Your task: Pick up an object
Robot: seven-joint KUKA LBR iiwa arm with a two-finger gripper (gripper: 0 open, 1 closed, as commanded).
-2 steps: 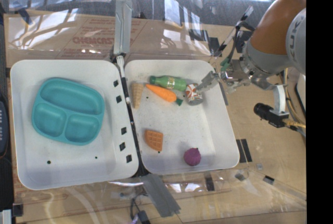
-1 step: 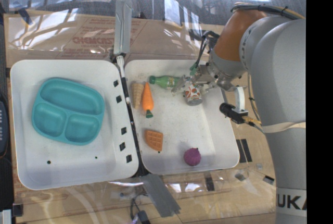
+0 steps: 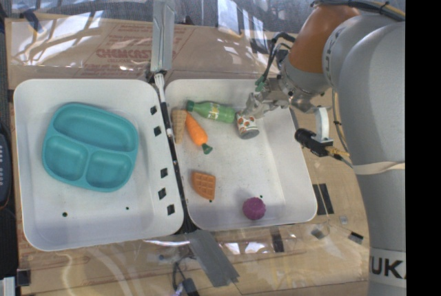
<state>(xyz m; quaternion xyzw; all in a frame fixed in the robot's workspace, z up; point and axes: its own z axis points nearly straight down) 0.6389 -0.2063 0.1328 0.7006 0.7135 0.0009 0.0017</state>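
The arm reached in from the right, its orange-banded wrist bent down over the right bin (image 3: 293, 171), so that the tool (image 3: 253, 111) hung low at the bin's upper middle. Right under it sat a small cup (image 3: 247, 126) with a spotted pattern, tipped on its side with its mouth facing down and left. The tool's tip appeared to touch or nearly touch the cup, but whether its fingers were spread or closed could not be told, as the wrist hardware hid them. So no grasp can be claimed here.

The cup seemed the likely target, since the tool was lined up over it and not over anything else. A green bottle (image 3: 212, 111) lay on its side just to the cup's left, its base almost against it, which probably left little room on that side for a finger. A toy carrot (image 3: 197, 131) lay slanted below the bottle, beside an ice cream cone (image 3: 178, 124) near the bin's left wall. A waffle (image 3: 203, 185) and a purple ball (image 3: 253, 208) rested well apart toward the near edge.

The left bin (image 3: 41, 219) held a teal divided plate (image 3: 89, 146), away from the arm's reach at that moment.
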